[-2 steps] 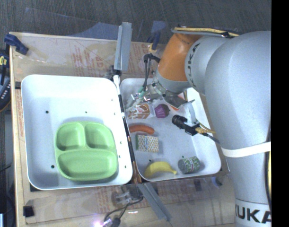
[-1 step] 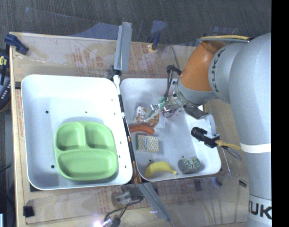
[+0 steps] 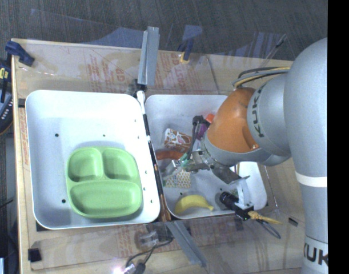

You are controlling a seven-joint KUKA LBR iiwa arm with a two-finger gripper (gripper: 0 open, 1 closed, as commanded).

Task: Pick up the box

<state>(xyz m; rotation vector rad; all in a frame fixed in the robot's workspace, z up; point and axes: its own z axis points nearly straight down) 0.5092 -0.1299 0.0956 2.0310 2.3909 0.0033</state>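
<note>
The arm showed "KUKA" on its grey side. Its claw (grip too hidden to tell) hung low in the right bin. The small box sat at its eleven o'clock, words too blurry.

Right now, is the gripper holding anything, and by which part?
Cannot tell. The gripper is down among clutter in the right bin, near the small box; no grasp is visible.

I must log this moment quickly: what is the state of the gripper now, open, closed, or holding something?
Gripper: cannot be told; it is low in the right bin among the clutter beside the small box, above the banana.
</note>
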